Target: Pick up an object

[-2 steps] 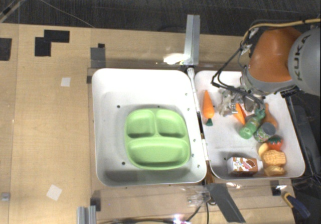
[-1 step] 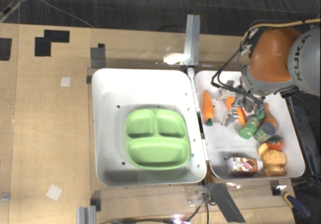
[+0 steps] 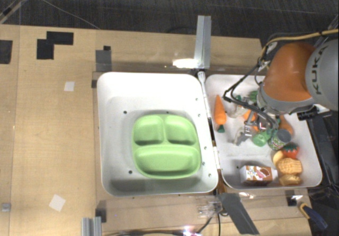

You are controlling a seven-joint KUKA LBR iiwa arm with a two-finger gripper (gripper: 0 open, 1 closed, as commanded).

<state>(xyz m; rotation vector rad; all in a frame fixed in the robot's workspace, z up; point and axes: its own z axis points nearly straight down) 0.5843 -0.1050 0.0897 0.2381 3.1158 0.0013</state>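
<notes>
Plastic by the look of it, the toy food in the right bin [image 3: 229,174] should be light, stiff and a bit slick: an orange carrot [image 3: 219,111] lies alone near the left wall and would be easiest to pinch across its narrow middle, while a brown packet [image 3: 258,174], a tomato [image 3: 290,151] and a bread piece [image 3: 290,166] crowd the near right corner. From the camera view's right the arm [image 3: 288,73] bends low over the bin's middle, its gripper [image 3: 248,133] pointing down among green and orange pieces just right of the carrot; how far it is open, and whether it has hold of anything, I cannot tell. Left of it, the other bin [image 3: 114,92] carries a green tray [image 3: 166,146].
</notes>
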